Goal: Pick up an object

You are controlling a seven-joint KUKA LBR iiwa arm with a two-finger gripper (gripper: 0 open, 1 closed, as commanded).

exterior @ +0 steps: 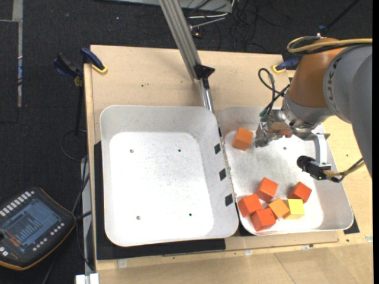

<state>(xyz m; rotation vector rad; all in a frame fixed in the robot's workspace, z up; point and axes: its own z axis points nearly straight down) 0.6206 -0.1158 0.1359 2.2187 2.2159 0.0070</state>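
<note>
An orange cube [243,139] lies in the upper left part of the right bin [331,218], near the wall shared with the left bin. My gripper [264,136] hangs low just to the right of this cube, close to its side or touching it. The grey arm with its orange band [314,81] comes in from the upper right. A cluster of cubes sits at the bin's front: three red-orange ones [267,188] [249,205] [263,218], an orange one [278,207], a yellow one [295,207] and a red one [301,191].
The left bin [112,158] stands beside the right one. A slanted metal pole [183,34] runs from the top down to the bins' shared edge. Cables and a black fitting [312,168] hang off the wrist over the right bin.
</note>
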